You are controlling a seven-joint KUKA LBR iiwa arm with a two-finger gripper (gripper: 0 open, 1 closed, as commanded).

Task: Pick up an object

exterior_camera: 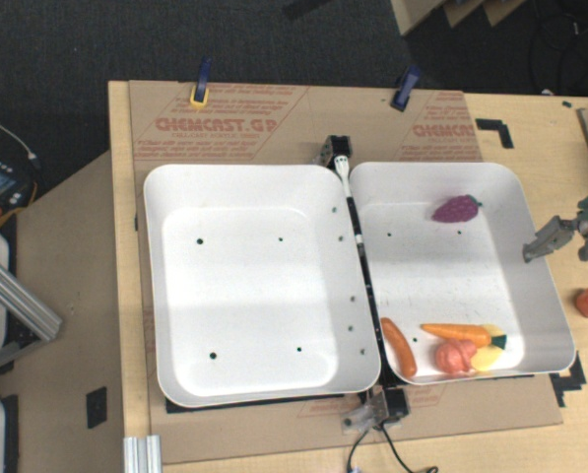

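Observation:
My gripper (559,252) sits at the far right edge of the view, just past the right rim of the right bin (530,294). It is open, with nothing between its fingers. In the right bin, a purple bunch of grapes (456,208) lies near the back. At the bin's front lie an orange carrot (458,332), a reddish-orange sausage-shaped piece (399,348), a pink piece (453,358) and a small yellow piece (486,360), close together. The gripper is apart from all of them.
The left bin (175,294) sits beside the right one, on a cardboard sheet (274,116) held by two blue clamps (405,89). A small orange-red shape (586,303) shows at the right edge, below the gripper.

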